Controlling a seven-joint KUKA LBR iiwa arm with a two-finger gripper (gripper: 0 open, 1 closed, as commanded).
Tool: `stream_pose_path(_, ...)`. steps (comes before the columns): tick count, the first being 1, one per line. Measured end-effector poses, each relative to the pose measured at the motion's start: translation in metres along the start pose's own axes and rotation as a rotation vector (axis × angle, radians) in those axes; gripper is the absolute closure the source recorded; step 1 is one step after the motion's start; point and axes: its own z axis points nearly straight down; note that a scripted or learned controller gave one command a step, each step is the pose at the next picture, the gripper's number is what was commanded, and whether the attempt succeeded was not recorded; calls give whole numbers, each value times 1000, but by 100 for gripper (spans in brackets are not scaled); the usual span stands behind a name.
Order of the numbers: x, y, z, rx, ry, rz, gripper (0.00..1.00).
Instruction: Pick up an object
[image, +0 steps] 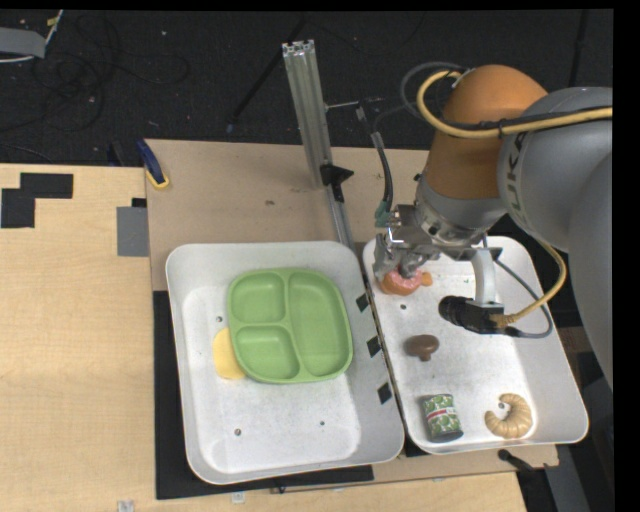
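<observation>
Two shallow white bins (200, 300) are sitting side by side on the bench; the gripper (405, 268) is hanging directly over a pink-orange, shrimp-like toy (405, 284) at the right bin's far-left corner.

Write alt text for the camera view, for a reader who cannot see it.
The arm's claw is down over a pink object at the right bin's far end. That bin also holds a brown piece, green can and croissant; the left bin holds a green tray.
</observation>
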Motion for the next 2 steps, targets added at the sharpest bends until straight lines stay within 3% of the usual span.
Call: stream_pose_path(2,103,-2,21,2,0,-1,100)
